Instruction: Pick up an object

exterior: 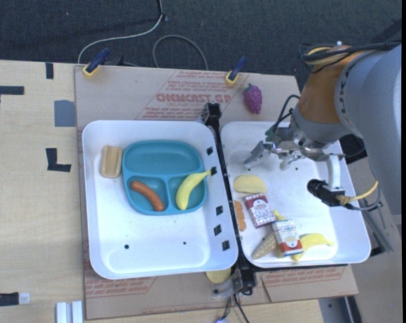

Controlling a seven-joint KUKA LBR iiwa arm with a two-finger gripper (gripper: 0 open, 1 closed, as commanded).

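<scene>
Your pickable items sit in the right bin [351, 244], lower centre-right of frame: pale yellow piece [249, 183], red carton [258, 210] just below it, second carton [287, 237], cone [264, 247], small banana [315, 241] at the bin's lower edge. Gripper [281, 151] hovers over the bin's bare upper part, well apart from them, fingers spread, nothing between them. Left bin [108, 247] holds a teal plate [161, 155] with sausage [147, 195] and banana [189, 187]; bread piece [110, 161] beside the plate. Purple grapes [253, 98] lie above the bins on the board.
</scene>
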